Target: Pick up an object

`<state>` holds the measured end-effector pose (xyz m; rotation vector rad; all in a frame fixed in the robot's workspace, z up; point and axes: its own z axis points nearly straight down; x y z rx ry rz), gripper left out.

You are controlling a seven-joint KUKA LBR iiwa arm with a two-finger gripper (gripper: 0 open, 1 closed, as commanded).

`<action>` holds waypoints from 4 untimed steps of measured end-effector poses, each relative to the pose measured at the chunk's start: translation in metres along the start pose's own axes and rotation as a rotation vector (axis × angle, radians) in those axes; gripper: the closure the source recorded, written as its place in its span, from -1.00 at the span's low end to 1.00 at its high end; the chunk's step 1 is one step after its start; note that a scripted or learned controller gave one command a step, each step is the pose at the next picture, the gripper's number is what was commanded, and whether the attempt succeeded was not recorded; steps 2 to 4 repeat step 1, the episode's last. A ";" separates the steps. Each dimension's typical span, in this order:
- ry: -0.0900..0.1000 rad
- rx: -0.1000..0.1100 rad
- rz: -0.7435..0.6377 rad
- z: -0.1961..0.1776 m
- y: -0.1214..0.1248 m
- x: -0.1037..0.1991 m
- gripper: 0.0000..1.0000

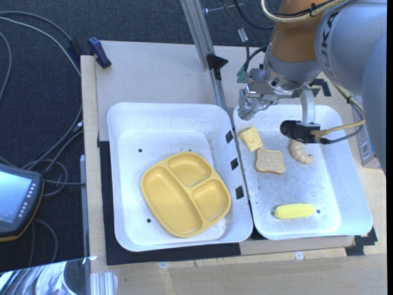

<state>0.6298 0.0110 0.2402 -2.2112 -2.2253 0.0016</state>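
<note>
1. Cheese wedge point(250, 139) lay upper left in the right bin point(344, 220), probably light, stiff, slick plastic; best pinched across its flat sides.
2. Gripper point(249, 106) hovered just above it; jaw state unclear.
3. Toast slice point(270, 161) sat beside.

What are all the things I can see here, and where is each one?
Bins: two, white, side by side on the bench.
Divided plate: one, yellow, in the left bin.
Cheese wedge: one, yellow, near the top left of the right bin.
Toast slice: one, tan, just below the cheese.
Croissant: one, light brown, right of the toast.
Corn cob: one, yellow, at the front of the right bin.
Clamp: one, blue, at the bench's far left corner.
Arm: one, grey with orange band, reaching in from the right.
Gripper: one, metal, above the cheese.
</note>
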 end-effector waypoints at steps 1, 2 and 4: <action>0.000 -0.001 0.001 0.008 -0.006 0.046 1.00; 0.000 -0.001 0.001 0.008 -0.006 0.046 1.00; 0.000 -0.001 0.001 0.008 -0.006 0.046 1.00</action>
